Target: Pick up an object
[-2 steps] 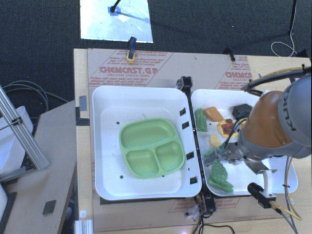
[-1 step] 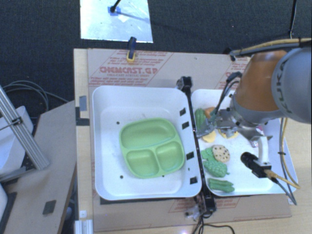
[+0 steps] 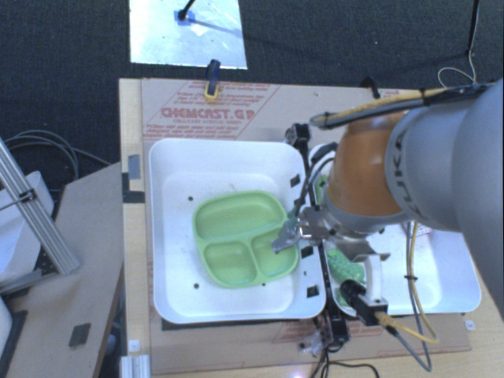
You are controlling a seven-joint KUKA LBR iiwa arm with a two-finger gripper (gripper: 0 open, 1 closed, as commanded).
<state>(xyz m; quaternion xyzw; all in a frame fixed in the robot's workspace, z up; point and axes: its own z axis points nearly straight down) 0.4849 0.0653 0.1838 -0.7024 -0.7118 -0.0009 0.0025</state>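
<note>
Gripper (image 3: 288, 237) at frame center, over right edge of the green divided tray (image 3: 241, 237); can't tell its state or if it's touching. Tray lies flat in left bin (image 3: 169, 211). Green mesh item (image 3: 344, 264) in right bin (image 3: 461, 282), partly under arm (image 3: 409, 168).

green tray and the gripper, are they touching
Cannot tell. In the camera view the gripper overlaps the right rim of the green tray in the left bin, but the slanted angle hides any contact or gap.
</note>
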